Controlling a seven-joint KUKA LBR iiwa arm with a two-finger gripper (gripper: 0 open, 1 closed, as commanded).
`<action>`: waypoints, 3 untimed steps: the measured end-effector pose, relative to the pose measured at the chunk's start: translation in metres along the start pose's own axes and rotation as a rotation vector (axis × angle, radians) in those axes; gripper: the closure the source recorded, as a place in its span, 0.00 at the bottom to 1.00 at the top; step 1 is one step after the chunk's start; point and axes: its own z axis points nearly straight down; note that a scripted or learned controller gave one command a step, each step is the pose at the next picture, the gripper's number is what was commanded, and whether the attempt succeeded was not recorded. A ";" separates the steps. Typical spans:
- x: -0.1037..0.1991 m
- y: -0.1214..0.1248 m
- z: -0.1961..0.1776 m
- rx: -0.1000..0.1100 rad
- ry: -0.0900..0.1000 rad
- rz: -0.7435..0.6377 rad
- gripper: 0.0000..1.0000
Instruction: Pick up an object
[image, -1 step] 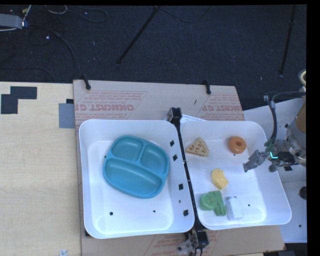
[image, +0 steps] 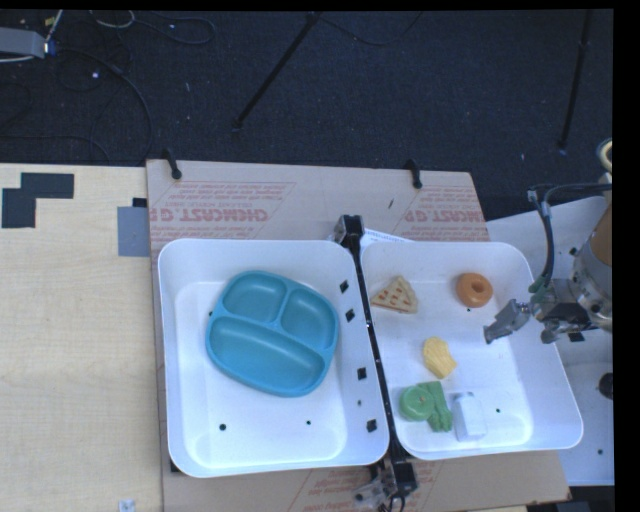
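We are hovering our open, empty hand (image: 530, 325) over the bin's (image: 545, 420) right rim; the donut (image: 474, 290) is sitting just left. Descending here, we risk striking the rim.

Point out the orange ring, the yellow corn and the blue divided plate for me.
orange ring (image: 474, 290): camera view, on the ring's band, right bin.
yellow corn (image: 438, 357): camera view, middle of the cob, right bin.
blue divided plate (image: 271, 333): camera view, on its large lower compartment, left bin.
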 end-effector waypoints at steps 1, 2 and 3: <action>0.003 -0.011 0.056 0.005 0.002 0.000 0.00; 0.013 -0.016 0.112 0.005 0.003 0.000 0.00; 0.013 -0.015 0.159 -0.004 0.001 0.002 0.00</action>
